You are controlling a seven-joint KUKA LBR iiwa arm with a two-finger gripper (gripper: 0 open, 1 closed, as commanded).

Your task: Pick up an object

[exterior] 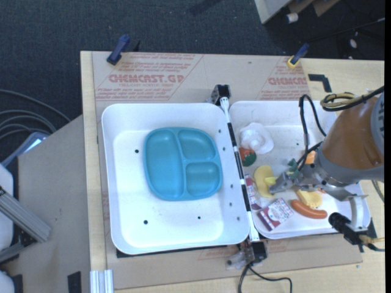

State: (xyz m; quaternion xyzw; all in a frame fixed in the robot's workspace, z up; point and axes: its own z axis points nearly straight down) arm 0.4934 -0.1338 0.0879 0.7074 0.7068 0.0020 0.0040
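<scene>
Yellow toy (264, 179) — end effector (282, 184) just beside it, right bin (278, 112).

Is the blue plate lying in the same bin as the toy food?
No, the blue plate lies in the left bin, while the toy food sits in the right bin.
</scene>
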